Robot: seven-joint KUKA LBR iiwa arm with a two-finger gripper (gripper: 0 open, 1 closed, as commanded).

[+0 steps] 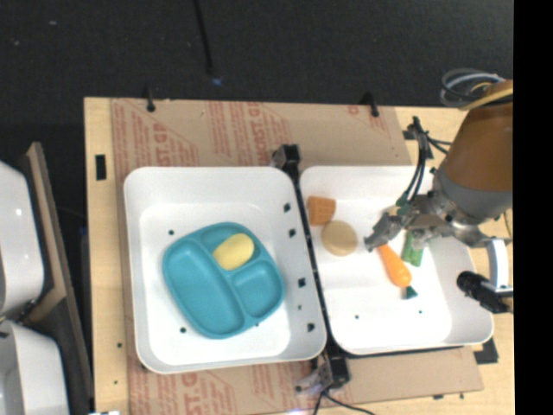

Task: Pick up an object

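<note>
My gripper hangs over the right bin, open, with its fingers spread above the top end of an orange carrot. Nothing is held between them. The carrot lies slanted on the bin floor, its green tip pointing to the front right. A small green object lies just right of the carrot, partly under the gripper. A tan round object and an orange wedge sit to the left of the gripper, near the divider.
The left bin holds a blue divided plate with a yellow rounded object in its back section. The arm's grey and orange body covers the right bin's back right corner. A black divider rail runs between the bins.
</note>
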